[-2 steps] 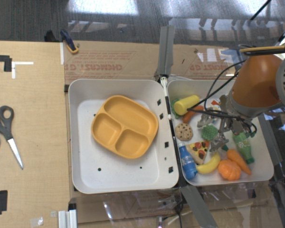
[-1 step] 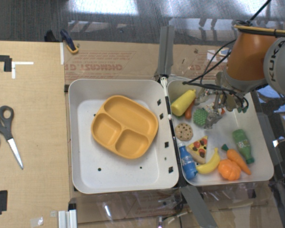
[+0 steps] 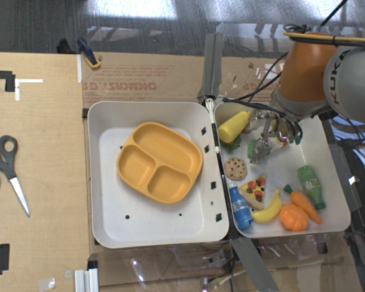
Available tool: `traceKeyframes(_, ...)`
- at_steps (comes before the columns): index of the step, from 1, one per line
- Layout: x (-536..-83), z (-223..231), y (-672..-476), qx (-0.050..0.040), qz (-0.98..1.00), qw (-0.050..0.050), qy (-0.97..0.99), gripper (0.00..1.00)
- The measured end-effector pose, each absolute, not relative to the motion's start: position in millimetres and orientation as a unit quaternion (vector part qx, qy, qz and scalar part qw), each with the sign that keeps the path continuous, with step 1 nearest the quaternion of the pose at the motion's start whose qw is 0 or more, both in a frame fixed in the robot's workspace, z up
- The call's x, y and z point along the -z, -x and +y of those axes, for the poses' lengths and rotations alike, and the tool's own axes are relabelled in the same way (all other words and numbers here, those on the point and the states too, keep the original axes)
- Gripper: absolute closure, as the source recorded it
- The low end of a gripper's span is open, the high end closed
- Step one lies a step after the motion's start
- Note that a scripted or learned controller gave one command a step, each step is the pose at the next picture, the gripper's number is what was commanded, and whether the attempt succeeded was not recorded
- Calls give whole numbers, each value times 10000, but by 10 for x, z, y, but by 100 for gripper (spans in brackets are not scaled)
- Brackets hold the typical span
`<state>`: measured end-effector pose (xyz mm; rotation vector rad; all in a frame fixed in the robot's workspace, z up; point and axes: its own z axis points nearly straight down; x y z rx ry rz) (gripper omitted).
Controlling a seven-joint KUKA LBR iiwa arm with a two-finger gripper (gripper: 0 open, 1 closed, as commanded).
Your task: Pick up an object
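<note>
My gripper (image 3: 269,140) hangs low in the back of the right bin (image 3: 328,163), under the orange band of the arm (image 3: 307,66). A small green object (image 3: 255,149) lies right at the gripper's lower left, touching or nearly touching it. A yellow toy (image 3: 234,125) with a green piece beneath it lies to the left of the gripper. In front of it lie a cookie (image 3: 235,168), a pizza slice (image 3: 255,190), a blue bottle (image 3: 240,207), a banana (image 3: 267,210), an orange (image 3: 293,218), a carrot (image 3: 306,204) and a green bottle (image 3: 310,185).
The left bin (image 3: 103,212) holds a yellow divided plate (image 3: 160,162). A raised divider (image 3: 214,163) separates the two bins. Scissors (image 3: 10,170) lie on the bench at the far left. A blue and yellow clip (image 3: 88,52) sits behind the left bin.
</note>
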<state>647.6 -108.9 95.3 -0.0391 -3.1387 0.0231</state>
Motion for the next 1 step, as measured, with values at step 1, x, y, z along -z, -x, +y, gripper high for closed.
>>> traceKeyframes(1, -931, -1693, -5784, -4, -10000, -21, -47, 0)
